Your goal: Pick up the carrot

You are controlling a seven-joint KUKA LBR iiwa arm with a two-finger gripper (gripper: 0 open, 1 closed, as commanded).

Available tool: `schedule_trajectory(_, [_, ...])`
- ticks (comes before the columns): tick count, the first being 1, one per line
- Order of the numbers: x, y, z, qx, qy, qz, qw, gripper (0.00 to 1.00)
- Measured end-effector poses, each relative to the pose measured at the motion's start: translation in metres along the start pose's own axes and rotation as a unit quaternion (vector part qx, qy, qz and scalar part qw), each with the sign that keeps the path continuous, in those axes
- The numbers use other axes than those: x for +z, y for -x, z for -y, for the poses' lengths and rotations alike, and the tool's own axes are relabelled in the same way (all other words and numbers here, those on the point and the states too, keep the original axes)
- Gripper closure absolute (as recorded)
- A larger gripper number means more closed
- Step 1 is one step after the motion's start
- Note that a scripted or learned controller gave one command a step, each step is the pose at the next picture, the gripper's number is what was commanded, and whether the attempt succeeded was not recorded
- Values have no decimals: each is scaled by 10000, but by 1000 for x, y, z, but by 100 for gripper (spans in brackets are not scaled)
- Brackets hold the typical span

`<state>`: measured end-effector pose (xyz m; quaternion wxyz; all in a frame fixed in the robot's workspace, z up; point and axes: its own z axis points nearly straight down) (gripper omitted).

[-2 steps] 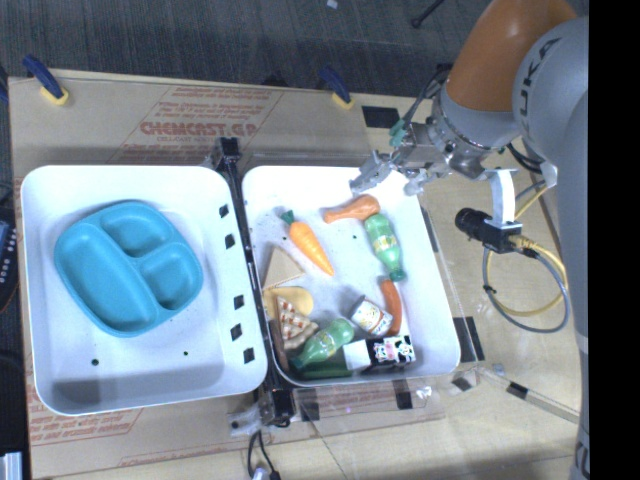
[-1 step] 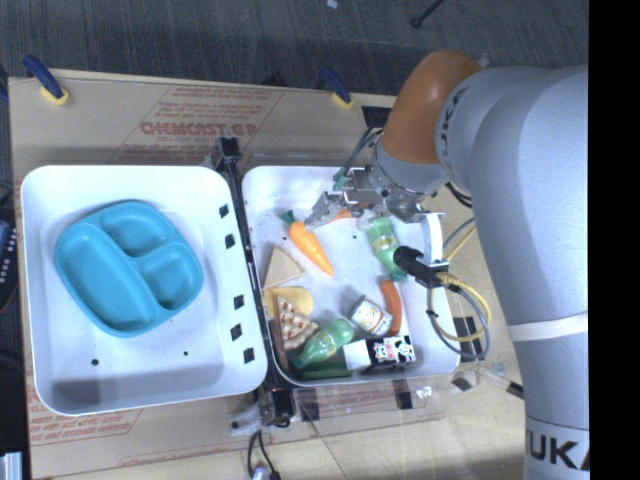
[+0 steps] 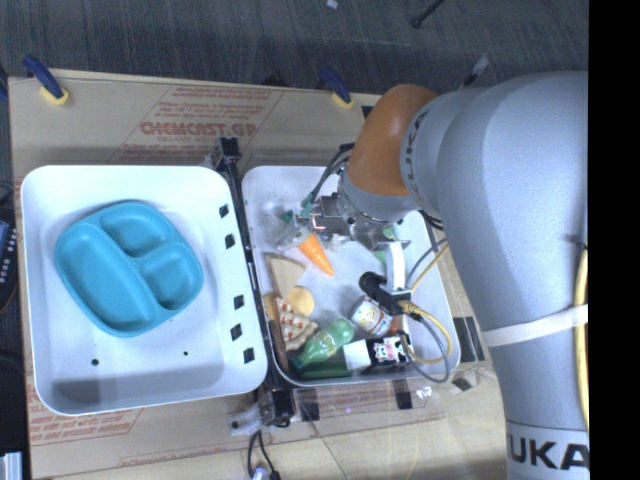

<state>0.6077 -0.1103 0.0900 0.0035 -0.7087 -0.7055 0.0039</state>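
Here, two shallow white bins side by side on the cardboard-covered surface [image 3: 200, 118]. In the left bin [image 3: 60, 368], a blue divided plate [image 3: 128, 265] toward the upper left, with bare white floor along the lower and right walls. In the right bin [image 3: 262, 193], a crowd of things: the carrot [image 3: 318, 254] near the middle, orange, tip pointing down and right, lying just below the hand [image 3: 322, 220]. Hand low over the bin's upper half, hanging from the grey arm [image 3: 500, 198] with its orange band [image 3: 385, 153]; spread of the hand impossible to tell, hidden under the wrist and cables. Nothing orange visibly between any parts of it. Below the carrot, a pale wedge [image 3: 284, 269] near the left wall, a round yellowish piece [image 3: 301, 299], a checked item [image 3: 296, 322], and a green bottle [image 3: 328, 348] along the bottom wall beside a small black-and-white box [image 3: 387, 350]. A small jar [image 3: 370, 315] just right of those, under looping cables. Little open floor in this bin: a strip along the top-left corner and a patch right of the carrot. Blue clamps [image 3: 45, 78] at the board's top edge.
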Motion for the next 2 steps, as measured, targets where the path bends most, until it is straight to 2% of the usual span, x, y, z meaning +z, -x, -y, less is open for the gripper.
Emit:
schedule_trajectory(1, [-12, 1, -1, -42, 1, 16, 10000, 100])
schedule_trajectory(2, [-34, -8, -4, 1446, 27, -1, 9895, 100])
